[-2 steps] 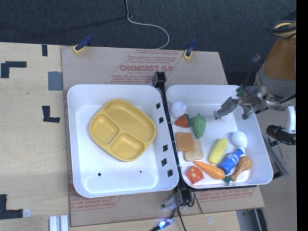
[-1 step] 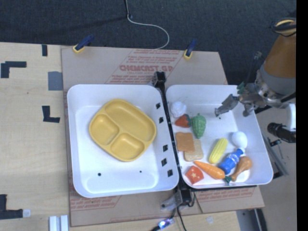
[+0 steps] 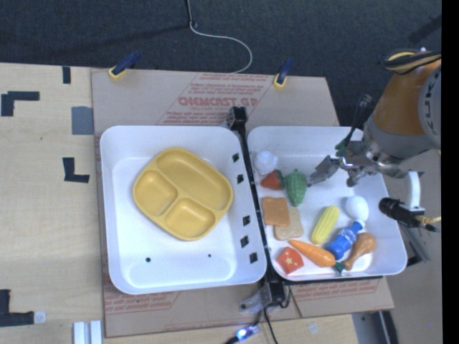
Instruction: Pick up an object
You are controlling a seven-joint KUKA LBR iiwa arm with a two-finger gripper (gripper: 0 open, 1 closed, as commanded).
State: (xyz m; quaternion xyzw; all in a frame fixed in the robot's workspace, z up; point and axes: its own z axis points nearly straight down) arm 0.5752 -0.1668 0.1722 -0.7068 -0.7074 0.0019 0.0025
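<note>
Two white bins sit side by side on the tabletop (image 3: 43, 192). The left bin (image 3: 118, 213) holds a yellow tray (image 3: 183, 192) with three sections. The right bin (image 3: 391, 260) holds toy food. A green pepper (image 3: 295, 187) is near the middle, with a red piece (image 3: 272, 180) just to its left and a white ball (image 3: 266, 161) above that. Below them lie a slice of bread (image 3: 280, 216), a corn cob (image 3: 325, 223), a white egg (image 3: 356, 208), a blue bottle (image 3: 345, 240), a carrot (image 3: 313, 252), a red cube (image 3: 289, 260) and a drumstick (image 3: 361, 249). The arm (image 3: 409, 113) comes in from the right of the frame. Its end effector (image 3: 331, 168) hangs over the upper part of the right bin, just right of the pepper. Its fingers are spread a little and have nothing between them.
</note>
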